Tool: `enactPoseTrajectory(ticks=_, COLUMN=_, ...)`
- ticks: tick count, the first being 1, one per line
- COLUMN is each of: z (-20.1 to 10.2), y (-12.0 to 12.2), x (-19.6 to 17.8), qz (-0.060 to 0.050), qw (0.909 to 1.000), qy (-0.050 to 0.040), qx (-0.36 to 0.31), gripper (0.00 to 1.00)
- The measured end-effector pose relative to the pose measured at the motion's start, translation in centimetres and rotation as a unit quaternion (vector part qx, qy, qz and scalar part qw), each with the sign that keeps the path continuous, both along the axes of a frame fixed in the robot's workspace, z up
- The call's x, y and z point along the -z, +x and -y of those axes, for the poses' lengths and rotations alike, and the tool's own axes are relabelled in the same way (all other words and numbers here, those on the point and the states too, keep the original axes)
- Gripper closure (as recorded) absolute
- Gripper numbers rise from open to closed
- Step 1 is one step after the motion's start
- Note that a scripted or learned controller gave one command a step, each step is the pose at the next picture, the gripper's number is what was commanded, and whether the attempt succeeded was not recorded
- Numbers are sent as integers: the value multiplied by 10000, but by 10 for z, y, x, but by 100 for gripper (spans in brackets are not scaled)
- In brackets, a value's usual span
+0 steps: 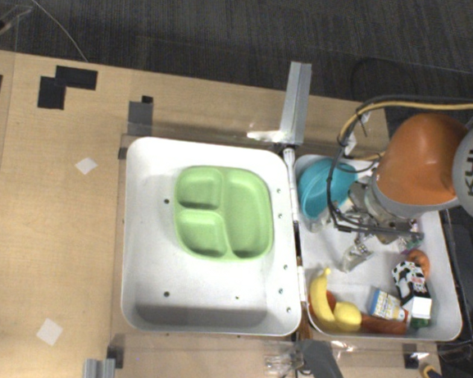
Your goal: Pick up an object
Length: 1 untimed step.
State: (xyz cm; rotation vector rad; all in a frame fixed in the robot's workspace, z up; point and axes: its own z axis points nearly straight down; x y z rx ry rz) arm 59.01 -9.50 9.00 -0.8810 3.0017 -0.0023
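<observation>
My gripper [356,256] hangs below the orange-banded wrist [416,163] over a bare patch of the right bin [447,322], pointing down near the bin's middle. A blue bowl [317,189] lies tipped at the bin's upper left, just left of the gripper. A banana [320,292] and a yellow lemon-like fruit [347,316] lie at the lower left. A small printed carton [385,305] lies to their right. A black-and-white toy [410,277] and an orange object [419,259] sit to the gripper's right. Nothing is visible in the gripper.
The left bin [147,217] holds a green divided plate [222,212]. A grey metal post [296,103] stands behind the bins' shared wall. The arm covers the right bin's upper right part. Wooden bench spreads to the left.
</observation>
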Motion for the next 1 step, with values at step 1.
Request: enactPoseTrajectory(ticks=1, z=10, y=-39, x=-1, qz=32, qw=9936, qy=-1, qx=1126, gripper=0)
